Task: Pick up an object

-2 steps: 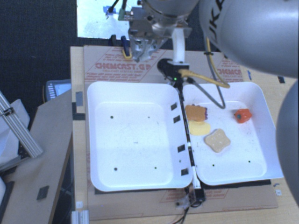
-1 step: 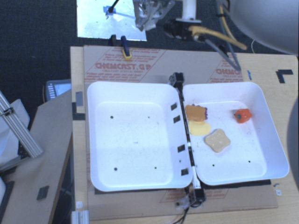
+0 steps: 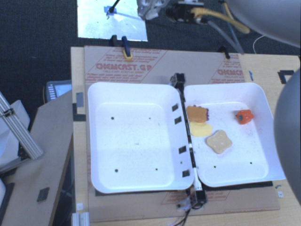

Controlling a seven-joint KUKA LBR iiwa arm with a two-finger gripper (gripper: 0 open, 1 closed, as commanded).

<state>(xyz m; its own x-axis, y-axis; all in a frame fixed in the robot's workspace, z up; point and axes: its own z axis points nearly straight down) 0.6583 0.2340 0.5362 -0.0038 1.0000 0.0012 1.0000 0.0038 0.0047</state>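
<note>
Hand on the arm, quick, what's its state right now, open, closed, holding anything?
Hand: up at the top of the view, beyond the bins; open or closed cannot be told.

Your left bin [image 3: 134, 135] offers an unobstructed white floor from wall to wall. In your right bin [image 3: 254, 168], four items crowd the far-left part: an orange-brown piece [image 3: 197, 113] against the dividing wall, a yellow disc [image 3: 201, 129] just near of it, a tan toast-shaped piece [image 3: 218, 141] beside the disc, and a red-orange item [image 3: 243, 117] farther right. The near and right floor there lies open. Black clips [image 3: 182, 149] line the shared rim between bins.
</note>
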